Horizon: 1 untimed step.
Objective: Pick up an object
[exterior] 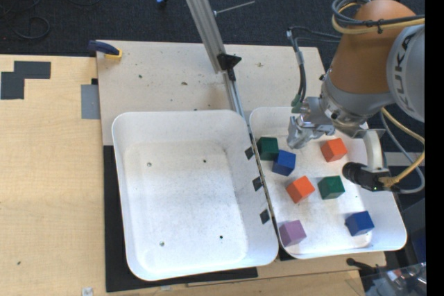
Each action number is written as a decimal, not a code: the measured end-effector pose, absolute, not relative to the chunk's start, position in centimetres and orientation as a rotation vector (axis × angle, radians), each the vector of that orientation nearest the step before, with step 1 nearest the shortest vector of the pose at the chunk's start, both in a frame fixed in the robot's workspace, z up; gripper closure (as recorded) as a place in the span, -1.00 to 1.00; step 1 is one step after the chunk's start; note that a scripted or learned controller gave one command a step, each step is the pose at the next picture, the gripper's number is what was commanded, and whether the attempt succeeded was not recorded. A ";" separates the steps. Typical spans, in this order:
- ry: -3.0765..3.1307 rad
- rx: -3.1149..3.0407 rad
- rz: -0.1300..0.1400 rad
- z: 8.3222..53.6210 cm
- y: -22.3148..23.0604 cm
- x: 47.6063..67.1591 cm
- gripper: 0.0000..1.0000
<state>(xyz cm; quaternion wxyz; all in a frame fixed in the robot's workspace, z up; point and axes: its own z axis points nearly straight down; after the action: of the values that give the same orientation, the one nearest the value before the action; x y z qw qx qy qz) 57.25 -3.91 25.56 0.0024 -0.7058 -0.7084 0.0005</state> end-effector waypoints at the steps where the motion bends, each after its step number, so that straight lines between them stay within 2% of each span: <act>1: -2.222 -2.214 0.003 25.3 0.4 56.0 1.00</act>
<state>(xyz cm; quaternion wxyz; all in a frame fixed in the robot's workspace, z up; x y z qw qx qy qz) 55.99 0.42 25.35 0.0026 -0.7058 -0.7084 0.0010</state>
